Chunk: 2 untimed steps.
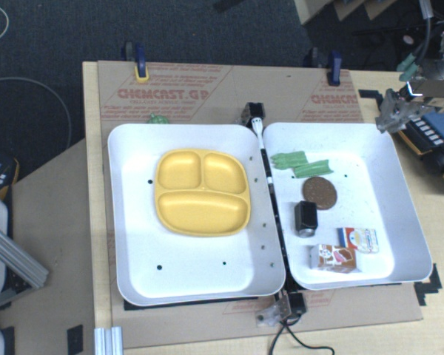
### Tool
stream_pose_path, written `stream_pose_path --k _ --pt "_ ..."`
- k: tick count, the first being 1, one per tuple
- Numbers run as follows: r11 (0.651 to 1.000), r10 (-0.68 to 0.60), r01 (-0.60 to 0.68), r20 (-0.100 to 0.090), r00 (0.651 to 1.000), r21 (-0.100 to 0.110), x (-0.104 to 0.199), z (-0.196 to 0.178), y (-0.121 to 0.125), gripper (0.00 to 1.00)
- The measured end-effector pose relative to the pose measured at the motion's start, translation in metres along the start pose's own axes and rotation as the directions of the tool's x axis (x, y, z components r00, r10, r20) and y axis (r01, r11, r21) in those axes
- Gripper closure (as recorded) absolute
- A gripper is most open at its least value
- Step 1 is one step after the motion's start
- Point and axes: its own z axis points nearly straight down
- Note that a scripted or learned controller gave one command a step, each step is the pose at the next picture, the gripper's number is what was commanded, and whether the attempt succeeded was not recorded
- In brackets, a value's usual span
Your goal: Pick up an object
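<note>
The right bin [399,198] holds a green flat piece [300,163], a brown round disc [320,192], a small dark block [305,218], a brown-and-white packet [333,257] and a small white packet with red and blue print [358,239]. A yellow divided plate [203,191] lies in the left bin [133,242]. My gripper [394,111] hangs at the far right, above the right bin's back right corner, well away from all the objects. Nothing shows between its fingers.
Both bins rest on a brown cardboard sheet [170,91] clamped at the back by two blue clamps [139,61]. A black divider strip [270,191] runs between the bins. Cables and dark equipment crowd the upper right.
</note>
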Motion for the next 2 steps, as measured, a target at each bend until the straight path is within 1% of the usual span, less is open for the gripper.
stream_pose_path --k 2 --pt "1.000 -0.002 0.002 0.003 1.000 -0.008 0.000 -0.021 0.002 1.00"
